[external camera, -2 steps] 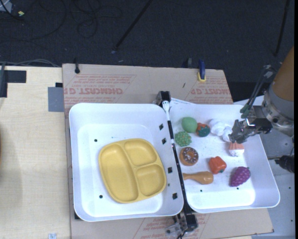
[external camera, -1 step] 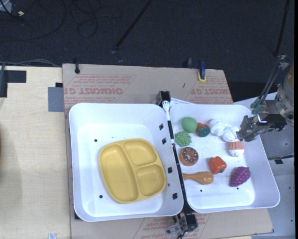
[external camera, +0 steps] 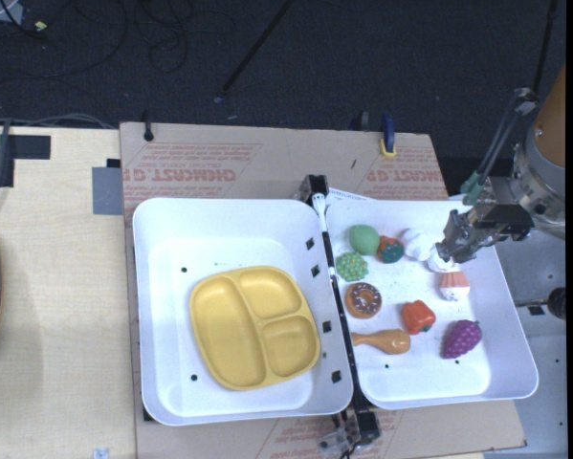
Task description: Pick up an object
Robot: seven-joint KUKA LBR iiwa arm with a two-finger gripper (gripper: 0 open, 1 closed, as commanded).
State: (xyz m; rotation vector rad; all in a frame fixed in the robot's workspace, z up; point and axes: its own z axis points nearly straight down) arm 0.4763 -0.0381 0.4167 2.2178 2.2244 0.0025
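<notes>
The right bin (external camera: 511, 371) holds several toy foods. They include a green ball (external camera: 363, 238), a small teal and red piece (external camera: 390, 250), a white piece (external camera: 413, 245), a green spotted piece (external camera: 351, 267) and a chocolate donut (external camera: 364, 299). A red pepper (external camera: 418, 316), a tan drumstick (external camera: 382, 340), purple grapes (external camera: 461, 338) and a white and orange cupcake-like piece (external camera: 452, 284) are there too. My gripper (external camera: 449, 251) reaches in from the right, low over the bin's upper right. It is just above the cupcake-like piece and beside the white piece.
The left bin (external camera: 162, 256) holds a yellow divided plate (external camera: 254, 325). Both bins rest on a cardboard sheet (external camera: 219, 161). A black clip ridge (external camera: 326, 285) runs between them. Bare white floor lies at the right bin's front edge.
</notes>
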